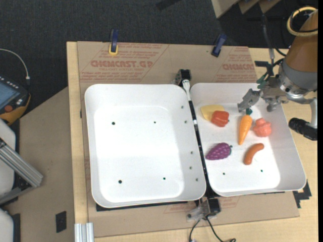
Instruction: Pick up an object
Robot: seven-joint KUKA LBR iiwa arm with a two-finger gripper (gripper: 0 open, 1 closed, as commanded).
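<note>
- Bench (151, 59): brown board w/ red print; carries two shallow white bins side by side.
- Left bin (101, 135): bare white floor, a few dark dots.
- Right bin (282, 170): all the pickable items lie here, bunched in its upper-middle.
- Arm (303, 59): grey w/ orange band, comes in from the right, wrist above the right bin's far right corner.
- Gripper (260, 99): hangs over the bin just above the carrot's top end; fingers look spread apart, nothing seen between them.
- Carrot (244, 128): orange, lies roughly upright in frame, green tip toward the gripper. Closest target, imo the one to go for.
- Yellow piece (209, 111) w/ red pepper (220, 118) resting against it, left of the carrot, near the divider.
- Pink fruit (262, 128): just beside the carrot on its right, maybe touching, can't tell.
- Purple grapes (219, 151) and orange sausage (253, 153): lower down, apart from each other.
- Doing it well: centre fingers across the carrot's narrow width, not along its length; drop straight down mid-body; keep the right finger clear of the pink fruit so it doesn't get nudged or pinched; close only once low enough.
</note>
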